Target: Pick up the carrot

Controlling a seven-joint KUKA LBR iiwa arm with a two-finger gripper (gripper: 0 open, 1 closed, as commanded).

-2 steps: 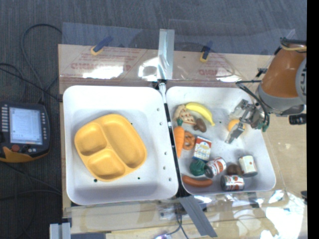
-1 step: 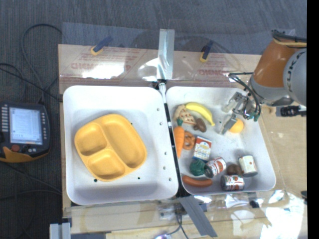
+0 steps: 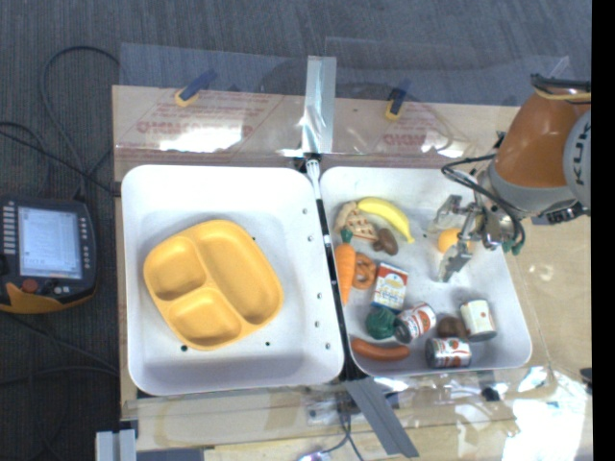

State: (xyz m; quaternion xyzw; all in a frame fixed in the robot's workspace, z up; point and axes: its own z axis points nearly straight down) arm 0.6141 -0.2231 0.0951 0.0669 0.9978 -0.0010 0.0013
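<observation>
- I am looking down on 2 white bins side by side; the left bin (image 3: 144,353) is holding a yellow divided plate (image 3: 211,281) lying at a slant, and the right bin (image 3: 509,305) is holding all the loose items.
- The carrot (image 3: 344,269) is lying against the right bin's left wall, its long axis running along that wall, thick end up by the pizza slice (image 3: 357,223). I am judging that it is sitting there because the sloped wall is stopping it; that wall is leaving little room for a finger on its left side.
- A pretzel-like snack (image 3: 364,271) is lying just beside the carrot on its right, so the other side is crowded too.
- Also crowding the bin: a banana (image 3: 386,215), a small carton (image 3: 389,286), 2 tins (image 3: 415,323) and (image 3: 448,352), a white cup (image 3: 478,318), a green item (image 3: 381,323) and a hot dog sausage (image 3: 379,350).
- The gripper (image 3: 459,254) is hanging over the right half of that bin, well apart from the carrot, with the banana and carton lying between.
- Its fingers (image 3: 453,263) are pointing down into bare bin floor. I cannot tell how far apart they are standing; nothing is visibly sitting between them.
- A small orange-yellow item (image 3: 447,240) is lying just beside the gripper; I cannot tell whether they are touching.
- I am judging the pick as not yet begun.
</observation>
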